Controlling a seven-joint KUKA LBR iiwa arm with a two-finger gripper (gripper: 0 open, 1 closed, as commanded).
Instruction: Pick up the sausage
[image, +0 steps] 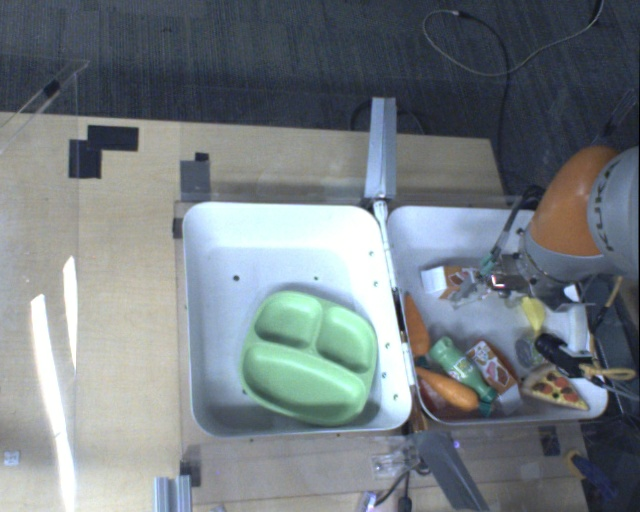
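Note:
The sausage (415, 328) is a slim orange-brown piece lying lengthwise against the left wall of the right bin (440, 225). My gripper (478, 284) hangs over the upper middle of that bin, to the right of the sausage and a little farther back, clear of it. Just under its tip lies a small white and brown packet (445, 280). I see nothing held in the gripper.
A carrot (448, 390), a green bottle (450, 358), a red-and-white packet (491, 366), a pizza slice (556, 388) and a yellow piece (533, 315) crowd the right bin's front. A green divided tray (310, 355) lies in the left bin (250, 240).

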